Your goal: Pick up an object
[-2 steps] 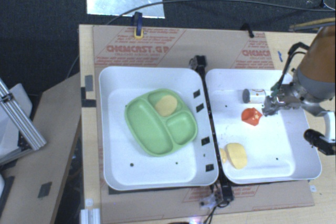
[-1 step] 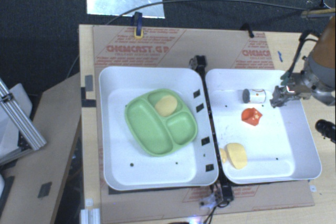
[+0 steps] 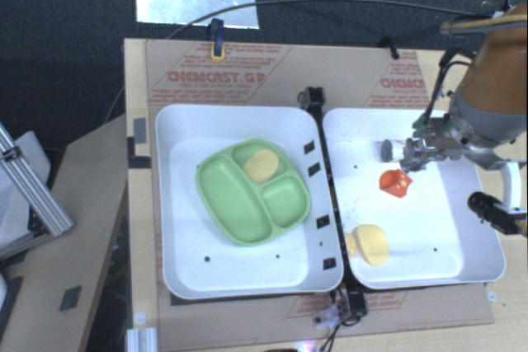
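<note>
Camera view: gripper sits low in right bin, just above-right of red object, grip state can't tell, nothing visibly held; best bet is centring over the red piece, dropping straight, avoiding yellow object nearer the front.

"CHEMCAST GP" on brown board

The surface is pale tan; a cardboard sheet printed in red letters lies flat on it; on that sheet two shallow white bins sit touching side by side, the left bin at nine o'clock, the right bin at three.
</note>
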Controlling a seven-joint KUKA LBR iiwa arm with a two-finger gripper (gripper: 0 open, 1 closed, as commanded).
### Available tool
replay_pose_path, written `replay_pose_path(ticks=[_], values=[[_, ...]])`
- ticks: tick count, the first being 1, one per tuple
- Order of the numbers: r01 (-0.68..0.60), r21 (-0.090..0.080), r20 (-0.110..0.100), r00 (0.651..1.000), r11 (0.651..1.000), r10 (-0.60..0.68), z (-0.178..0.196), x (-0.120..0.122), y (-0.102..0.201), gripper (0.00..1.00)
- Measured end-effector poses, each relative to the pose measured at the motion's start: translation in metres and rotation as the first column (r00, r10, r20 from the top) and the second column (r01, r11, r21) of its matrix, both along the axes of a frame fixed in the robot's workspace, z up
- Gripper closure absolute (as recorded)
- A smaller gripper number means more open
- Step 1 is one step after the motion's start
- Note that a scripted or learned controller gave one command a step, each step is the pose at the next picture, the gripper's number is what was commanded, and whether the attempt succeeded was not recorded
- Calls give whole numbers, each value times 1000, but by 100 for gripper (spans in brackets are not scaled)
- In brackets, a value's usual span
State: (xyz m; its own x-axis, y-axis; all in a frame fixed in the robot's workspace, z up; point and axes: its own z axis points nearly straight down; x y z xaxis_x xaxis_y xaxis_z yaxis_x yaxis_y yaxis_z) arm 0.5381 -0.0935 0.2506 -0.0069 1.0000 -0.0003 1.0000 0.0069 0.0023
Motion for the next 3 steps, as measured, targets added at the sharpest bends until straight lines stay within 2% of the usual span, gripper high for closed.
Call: replay_pose_path(ticks=[3], values=[[2,1,-1,1000,1000,-2,-33,-1,167,100]])
